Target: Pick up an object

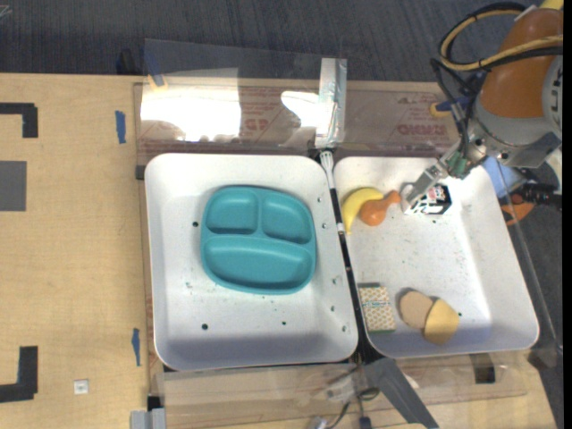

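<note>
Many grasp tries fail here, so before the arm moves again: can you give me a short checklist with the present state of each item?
1. Gripper is over the right bin: ok.
2. A target lies near it: ok, the yellow and orange toy is just to its left in the view.
3. Something is between the fingers: cannot tell.
4. Finger opening: cannot tell, too small and blurred.
5. Other pickable things are apart from the gripper: ok, the tan rounded object and small patterned packet sit at the bin's near side.
6. Teal divided plate is out of the way in the left bin: ok.
</note>
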Robot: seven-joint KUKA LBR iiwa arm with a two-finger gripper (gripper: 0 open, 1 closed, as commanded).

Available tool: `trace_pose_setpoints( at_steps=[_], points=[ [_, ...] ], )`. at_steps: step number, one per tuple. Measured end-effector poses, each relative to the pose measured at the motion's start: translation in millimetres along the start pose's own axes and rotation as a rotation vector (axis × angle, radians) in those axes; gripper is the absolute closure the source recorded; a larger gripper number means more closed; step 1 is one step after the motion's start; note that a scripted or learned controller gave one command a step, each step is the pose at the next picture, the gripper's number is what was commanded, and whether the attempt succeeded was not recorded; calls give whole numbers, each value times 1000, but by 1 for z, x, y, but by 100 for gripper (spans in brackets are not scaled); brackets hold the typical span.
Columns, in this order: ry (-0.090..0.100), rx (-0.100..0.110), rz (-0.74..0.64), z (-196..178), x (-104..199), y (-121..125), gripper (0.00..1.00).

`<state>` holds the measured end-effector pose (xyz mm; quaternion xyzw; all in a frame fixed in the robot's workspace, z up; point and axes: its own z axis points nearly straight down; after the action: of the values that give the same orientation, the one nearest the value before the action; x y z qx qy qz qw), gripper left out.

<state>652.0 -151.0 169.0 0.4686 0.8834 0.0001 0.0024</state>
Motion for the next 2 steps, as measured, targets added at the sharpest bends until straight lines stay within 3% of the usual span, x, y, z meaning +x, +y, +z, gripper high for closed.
trace_pose_setpoints(
  at_steps=[1,2],
  points=[
    [-11,-16,206,52,-14,4,0],
    [-4,-6,81,59,-28,2,0]
  ],
)
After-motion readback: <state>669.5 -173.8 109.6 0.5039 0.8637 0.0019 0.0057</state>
